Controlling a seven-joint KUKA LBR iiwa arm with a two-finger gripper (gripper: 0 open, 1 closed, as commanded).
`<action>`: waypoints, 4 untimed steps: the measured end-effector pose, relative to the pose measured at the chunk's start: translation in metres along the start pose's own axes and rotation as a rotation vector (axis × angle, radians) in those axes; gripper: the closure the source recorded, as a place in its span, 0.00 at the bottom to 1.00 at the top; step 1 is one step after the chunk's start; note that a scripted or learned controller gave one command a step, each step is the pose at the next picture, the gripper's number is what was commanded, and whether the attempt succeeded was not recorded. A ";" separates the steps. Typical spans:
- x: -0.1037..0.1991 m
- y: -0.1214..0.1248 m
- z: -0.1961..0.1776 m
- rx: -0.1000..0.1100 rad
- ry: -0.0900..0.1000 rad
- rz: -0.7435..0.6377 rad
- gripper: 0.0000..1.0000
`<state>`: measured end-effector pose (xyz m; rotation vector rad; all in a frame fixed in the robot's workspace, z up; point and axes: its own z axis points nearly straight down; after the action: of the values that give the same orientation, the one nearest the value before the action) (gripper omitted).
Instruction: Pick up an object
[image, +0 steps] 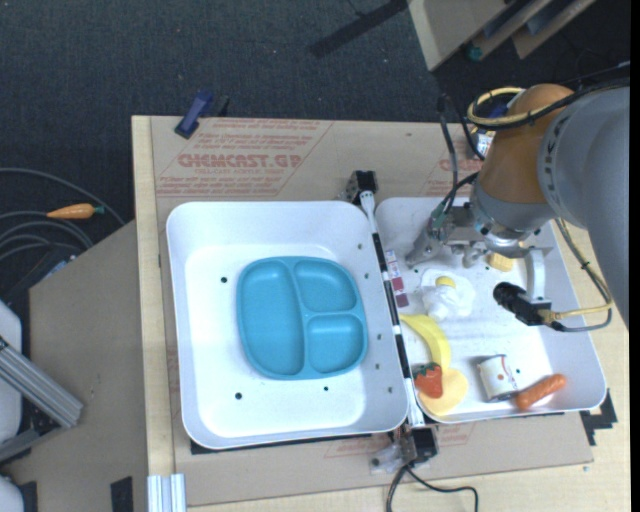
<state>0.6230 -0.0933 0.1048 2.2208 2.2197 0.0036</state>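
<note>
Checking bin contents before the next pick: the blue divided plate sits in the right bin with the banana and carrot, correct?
Not quite. The camera view shows the blue divided plate alone in the left bin. The banana and carrot do lie in the right bin.

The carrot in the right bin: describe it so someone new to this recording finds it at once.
Start at the right bin, the one under the arm. Go to its near right corner: the carrot lies there, tilted, beside a small silver can. It is the only long orange thing in the bin; the banana is yellow and curved.
</note>
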 end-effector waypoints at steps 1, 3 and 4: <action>0.002 0.009 0.021 0.003 0.000 -0.001 0.00; 0.002 0.009 0.010 0.001 0.000 -0.001 0.00; 0.002 0.010 0.000 -0.001 0.000 -0.001 1.00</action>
<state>0.6328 -0.0910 0.1050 2.2197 2.2200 0.0046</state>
